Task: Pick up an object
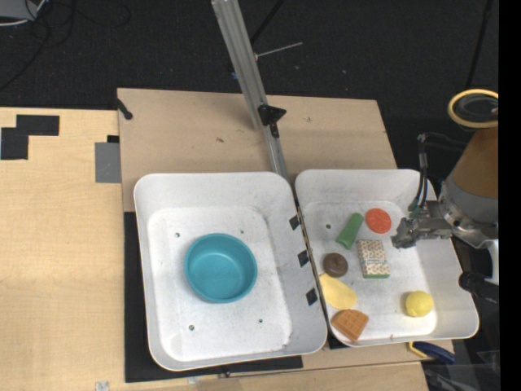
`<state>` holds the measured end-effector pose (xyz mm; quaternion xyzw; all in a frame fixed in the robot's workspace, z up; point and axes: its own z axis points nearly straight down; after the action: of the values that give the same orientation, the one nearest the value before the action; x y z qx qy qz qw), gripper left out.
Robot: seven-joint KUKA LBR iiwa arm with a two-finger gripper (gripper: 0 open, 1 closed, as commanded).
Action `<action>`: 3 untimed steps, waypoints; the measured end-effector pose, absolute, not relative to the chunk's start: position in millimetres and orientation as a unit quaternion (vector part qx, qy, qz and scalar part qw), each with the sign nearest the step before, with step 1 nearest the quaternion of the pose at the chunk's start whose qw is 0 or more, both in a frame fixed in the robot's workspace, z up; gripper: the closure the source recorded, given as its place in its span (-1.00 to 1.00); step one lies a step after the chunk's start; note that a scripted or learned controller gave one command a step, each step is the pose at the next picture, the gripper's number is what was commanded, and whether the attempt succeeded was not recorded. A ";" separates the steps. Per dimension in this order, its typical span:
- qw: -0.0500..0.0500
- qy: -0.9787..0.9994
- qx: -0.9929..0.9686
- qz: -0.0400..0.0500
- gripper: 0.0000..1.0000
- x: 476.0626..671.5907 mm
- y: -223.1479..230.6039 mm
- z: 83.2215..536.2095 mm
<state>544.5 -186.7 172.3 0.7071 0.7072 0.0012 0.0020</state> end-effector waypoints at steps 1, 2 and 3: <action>0.002 0.707 0.707 0.001 1.00 545.3 -187.0 224.4; 0.002 0.707 0.707 0.001 1.00 545.9 -187.3 269.8; 0.000 0.708 0.706 0.000 1.00 558.0 -134.8 273.8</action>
<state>558.0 -134.8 273.8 0.7059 0.7083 -0.0001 0.0001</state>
